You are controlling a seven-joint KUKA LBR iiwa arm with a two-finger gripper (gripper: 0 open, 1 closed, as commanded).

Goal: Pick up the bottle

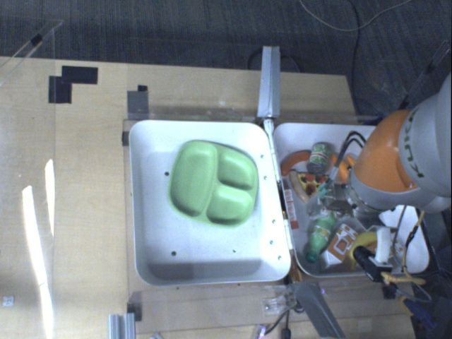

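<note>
A green bottle (319, 236) lies tilted in the right bin (300, 263), near its front left corner. The arm's orange band (381, 162) and grey wrist come in from the right over that bin. My gripper (330, 202) hangs just behind and above the bottle's upper end, among the clutter. Nothing shows clearly between its fingers, and the wrist hides part of the bin's middle.
The right bin also holds a can (321, 154) at the back, a red and yellow packet (309, 183), a brown box (344, 243) and a yellow item (365, 238) next to the bottle. A green divided plate (213, 182) lies in the left bin (152, 260).
</note>
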